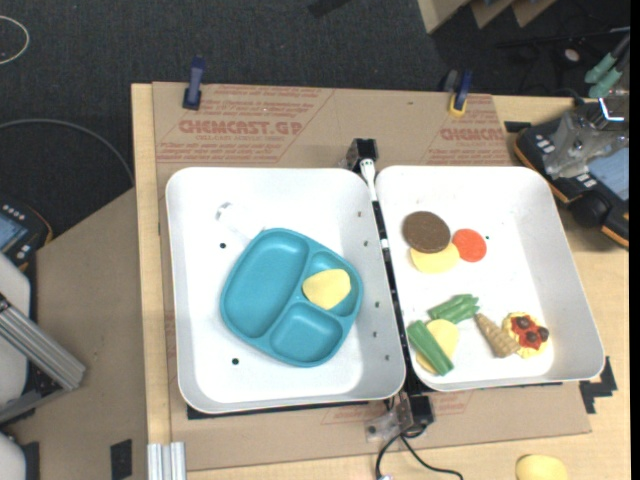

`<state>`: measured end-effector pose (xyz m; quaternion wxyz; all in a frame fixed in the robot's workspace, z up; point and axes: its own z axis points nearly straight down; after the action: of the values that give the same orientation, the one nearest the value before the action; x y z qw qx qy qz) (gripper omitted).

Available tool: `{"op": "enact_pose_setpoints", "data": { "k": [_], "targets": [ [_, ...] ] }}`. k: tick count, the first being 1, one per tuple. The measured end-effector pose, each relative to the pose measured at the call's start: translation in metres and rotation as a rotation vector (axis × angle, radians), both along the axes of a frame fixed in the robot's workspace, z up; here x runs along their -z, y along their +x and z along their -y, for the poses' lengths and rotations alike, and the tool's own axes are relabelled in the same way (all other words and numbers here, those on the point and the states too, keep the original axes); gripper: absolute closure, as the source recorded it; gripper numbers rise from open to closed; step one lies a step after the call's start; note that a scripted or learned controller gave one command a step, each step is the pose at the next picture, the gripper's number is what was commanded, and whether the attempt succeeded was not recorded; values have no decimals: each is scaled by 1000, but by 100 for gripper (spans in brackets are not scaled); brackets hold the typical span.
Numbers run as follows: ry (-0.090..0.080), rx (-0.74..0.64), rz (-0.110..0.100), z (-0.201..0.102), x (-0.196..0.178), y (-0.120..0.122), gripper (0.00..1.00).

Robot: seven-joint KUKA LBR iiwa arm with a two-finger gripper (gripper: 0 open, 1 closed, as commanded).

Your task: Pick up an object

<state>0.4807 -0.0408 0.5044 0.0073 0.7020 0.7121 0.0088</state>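
Note:
The left bin [200,208] holds a blue divided plate [285,296] with a pale yellow piece [326,287] lying in its right compartment. In the right bin [530,198] lie a brown disc [426,231] overlapping a yellow disc [434,260], an orange-red disc [469,245], green beans [453,309], another green piece [428,346] on a yellow wedge [443,340], a tan cone [493,336] and a pizza slice [526,332].
The bins sit on a cardboard sheet [300,123] held by a blue clamp [193,83] and a yellow clamp [459,92]. Grey machinery [585,153] stands off the bench's right edge. A yellow object [540,467] lies at the bottom right.

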Motion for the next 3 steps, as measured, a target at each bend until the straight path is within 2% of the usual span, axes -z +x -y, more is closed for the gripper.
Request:
{"op": "enact_pose_setpoints", "data": {
  "k": [1, 2, 3],
  "targets": [
    [-2, 17, -31, 29, 97, -2, 100],
    [-7, 18, -4, 66, -39, 19, 100],
    [-1, 20, -35, 111, 94, -3, 100]
  ]
}}
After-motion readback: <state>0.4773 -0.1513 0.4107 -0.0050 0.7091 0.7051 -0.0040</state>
